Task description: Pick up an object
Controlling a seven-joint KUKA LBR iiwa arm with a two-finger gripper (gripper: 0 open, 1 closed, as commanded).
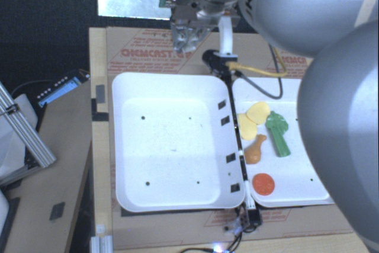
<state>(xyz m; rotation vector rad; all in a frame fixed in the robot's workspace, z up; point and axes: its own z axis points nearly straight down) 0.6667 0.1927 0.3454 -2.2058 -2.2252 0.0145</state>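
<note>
Right bin [308, 195] holding small, probably light, rigid, smooth plastic toy foods; the green broccoli [277, 133], best gripped across its narrow stalk, lies well apart from the gripper [186, 38], jaw state indeterminable.

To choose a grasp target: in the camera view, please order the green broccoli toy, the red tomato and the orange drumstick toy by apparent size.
1. green broccoli toy
2. orange drumstick toy, looks only slightly smaller
3. red tomato

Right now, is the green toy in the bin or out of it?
In. The green toy lies flat on the right bin's floor beside the yellow pieces, apart from the gripper.
</note>
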